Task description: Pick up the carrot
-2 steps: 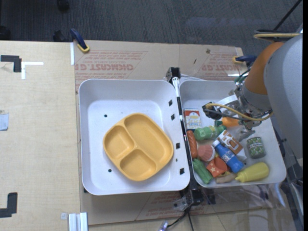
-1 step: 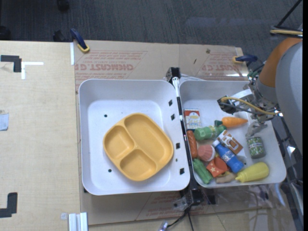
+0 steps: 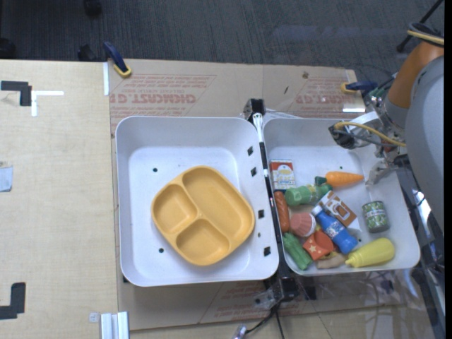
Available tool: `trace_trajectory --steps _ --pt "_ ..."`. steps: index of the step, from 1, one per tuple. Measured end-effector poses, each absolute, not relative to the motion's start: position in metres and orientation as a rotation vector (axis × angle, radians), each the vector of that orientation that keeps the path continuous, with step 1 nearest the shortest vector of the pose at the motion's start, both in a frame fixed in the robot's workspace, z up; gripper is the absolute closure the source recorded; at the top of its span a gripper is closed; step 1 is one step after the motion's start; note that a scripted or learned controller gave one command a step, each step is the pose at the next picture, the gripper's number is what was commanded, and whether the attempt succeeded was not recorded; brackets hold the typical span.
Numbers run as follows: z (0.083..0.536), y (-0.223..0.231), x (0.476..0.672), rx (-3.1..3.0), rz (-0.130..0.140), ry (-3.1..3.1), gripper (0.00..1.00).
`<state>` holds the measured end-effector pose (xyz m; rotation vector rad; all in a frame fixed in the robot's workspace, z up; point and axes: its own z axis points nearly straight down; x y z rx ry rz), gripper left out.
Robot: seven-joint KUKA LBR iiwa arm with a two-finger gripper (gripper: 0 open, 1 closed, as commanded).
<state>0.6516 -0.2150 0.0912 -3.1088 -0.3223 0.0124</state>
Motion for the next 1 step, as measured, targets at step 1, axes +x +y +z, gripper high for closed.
trace_trajectory --steps 1 --pt "0.0917 -0.1695 0.6527 -3.123 0.005 -0.323 0.0"
